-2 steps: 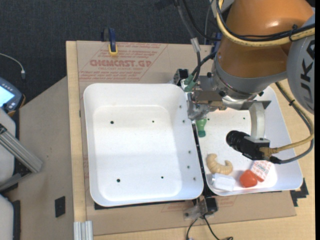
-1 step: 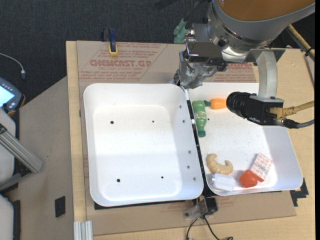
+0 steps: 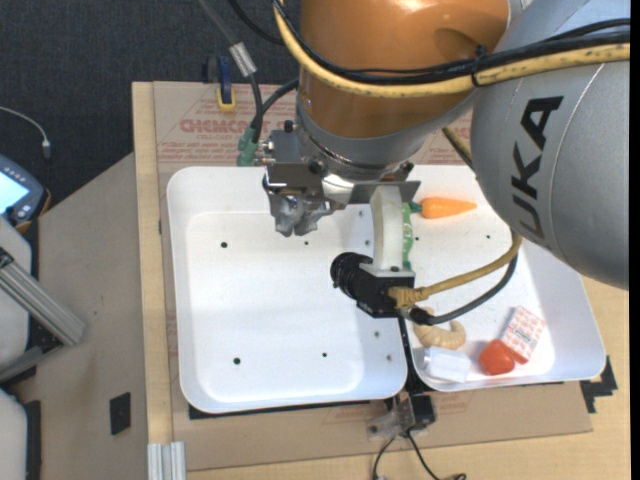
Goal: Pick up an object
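The arm (image 3: 480, 78) is the biggest thing here, its grey body and orange band covering the frame from twelve o'clock round to three o'clock, with yellow and black cables looped across it. Under it lies the surface (image 3: 150, 268), a brown board with red printing along its far edge, bearing the two shallow white bins. The left bin (image 3: 260, 338) spreads from the middle toward seven o'clock, its floor bare apart from a few small dark dots. The right bin (image 3: 570, 318) sits toward four o'clock, much of it hidden under the arm.

The tool (image 3: 293, 213) hangs just above centre, at about eleven o'clock from the middle, low over the far part of the left bin. Whether it is released or clenched cannot be told from this angle, and nothing shows between its tips.

A black fitting (image 3: 362, 283) with a tan hose sits at the centre, over the wall between the bins.

The things to pick all lie in the right bin. An orange carrot (image 3: 447, 207) lies at two o'clock by the far wall. At five o'clock, near the front rim, are a pink-and-white packet (image 3: 524, 330), a red tomato-like piece (image 3: 497, 358) just beside it, a tan curved piece (image 3: 446, 335) and a white block (image 3: 447, 366).
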Controlling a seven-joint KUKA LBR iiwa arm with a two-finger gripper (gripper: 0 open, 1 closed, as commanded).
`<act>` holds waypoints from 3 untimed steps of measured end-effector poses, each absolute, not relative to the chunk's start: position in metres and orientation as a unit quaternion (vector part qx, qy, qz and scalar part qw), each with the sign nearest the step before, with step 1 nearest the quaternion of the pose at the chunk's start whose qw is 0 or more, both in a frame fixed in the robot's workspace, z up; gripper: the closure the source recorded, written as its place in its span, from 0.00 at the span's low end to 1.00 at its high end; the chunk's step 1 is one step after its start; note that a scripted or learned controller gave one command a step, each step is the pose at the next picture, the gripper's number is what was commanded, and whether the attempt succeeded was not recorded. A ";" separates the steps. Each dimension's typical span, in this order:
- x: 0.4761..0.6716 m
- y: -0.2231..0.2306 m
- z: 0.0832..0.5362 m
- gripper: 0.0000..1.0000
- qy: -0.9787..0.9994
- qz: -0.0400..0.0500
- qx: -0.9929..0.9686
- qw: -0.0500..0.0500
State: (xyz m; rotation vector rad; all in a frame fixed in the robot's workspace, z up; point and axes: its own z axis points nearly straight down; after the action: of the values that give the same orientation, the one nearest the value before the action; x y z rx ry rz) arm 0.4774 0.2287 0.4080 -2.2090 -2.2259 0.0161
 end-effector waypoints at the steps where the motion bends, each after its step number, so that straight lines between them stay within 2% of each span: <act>1: 0.482 0.223 0.247 1.00 -0.706 0.009 -0.708 0.003; 2: 0.499 0.224 0.215 1.00 -0.706 0.003 -0.708 0.001; 3: 0.538 0.222 0.097 1.00 -0.706 0.006 -0.708 0.002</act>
State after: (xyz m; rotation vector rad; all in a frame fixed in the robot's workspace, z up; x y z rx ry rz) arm 0.5382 0.2225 0.0967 -2.2214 -2.2154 0.0174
